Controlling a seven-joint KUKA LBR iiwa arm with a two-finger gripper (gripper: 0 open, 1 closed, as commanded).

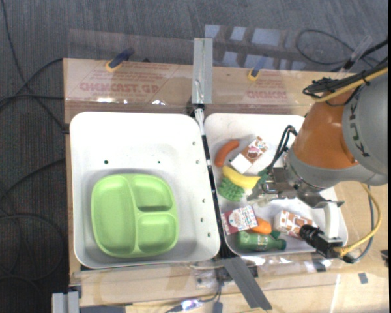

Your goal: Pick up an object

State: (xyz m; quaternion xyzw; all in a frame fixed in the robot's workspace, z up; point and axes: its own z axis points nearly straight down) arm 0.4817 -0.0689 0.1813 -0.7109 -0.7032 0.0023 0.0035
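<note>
My gripper (269, 186) hangs low over the middle of the right bin (215, 175), below the grey arm and its orange band (322, 142). Just left of it lie a yellow banana (240, 177) and a green ribbed toy (229, 190). Farther back sit an orange sausage-shaped toy (226, 150) and a small brown-and-white carton (255, 152). Toward the front lie a pink carton (240, 219), a small carrot (262, 226), a green bottle (260, 241) on its side and another carton (293, 221). Nothing is visibly held.
The left bin (117, 132) holds a green divided plate (135, 214). A metal post (202, 67) stands behind the divide between the bins. Cables (358, 243) trail off the arm at the right front.
</note>
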